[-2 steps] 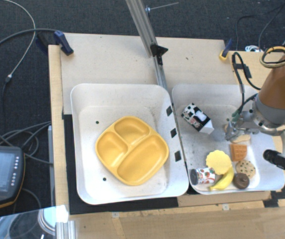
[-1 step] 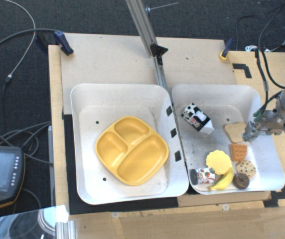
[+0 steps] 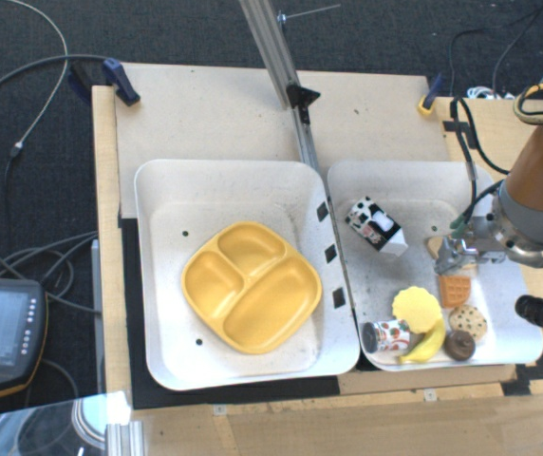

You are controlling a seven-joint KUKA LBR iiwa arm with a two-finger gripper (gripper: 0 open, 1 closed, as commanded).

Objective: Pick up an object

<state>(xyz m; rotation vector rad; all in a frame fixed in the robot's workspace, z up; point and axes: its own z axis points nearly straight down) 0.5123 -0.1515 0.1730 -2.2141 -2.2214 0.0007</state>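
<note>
Two shallow white bins sit side by side on the pale desk [image 3: 215, 112]. The left bin [image 3: 158, 255] holds a yellow divided plate [image 3: 251, 286], lying flat near the middle of the bin with its three compartments facing up.

The right bin [image 3: 414, 183] carries the small things. A black-and-white carton [image 3: 376, 226] lies tilted toward the far left part of that bin, apart from the rest. Along the near edge there is a cluster: a small can [image 3: 390, 334] on its side at the left, a banana [image 3: 426, 343] just beside it, and a yellow ruffled piece [image 3: 416, 307] touching the banana's far side. Right of these lie a dark brown doughnut [image 3: 459, 346] and a speckled cookie [image 3: 468, 321], close together. Just beyond the cookie is an orange cracker-like piece [image 3: 456, 289].

The arm [image 3: 537, 174] comes in from the right, its orange band above the grey wrist. The claw [image 3: 459, 252] hangs over the right part of the right bin, directly above the orange piece and just beyond the cookie. Whether the claw is wide or narrow cannot be told from this angle, and nothing is clearly seen between its fingers.

A metal pole [image 3: 276, 55] slants from the far edge down to the gap between the bins. A screen device [image 3: 1, 335] rests on the dark floor at the left.
</note>
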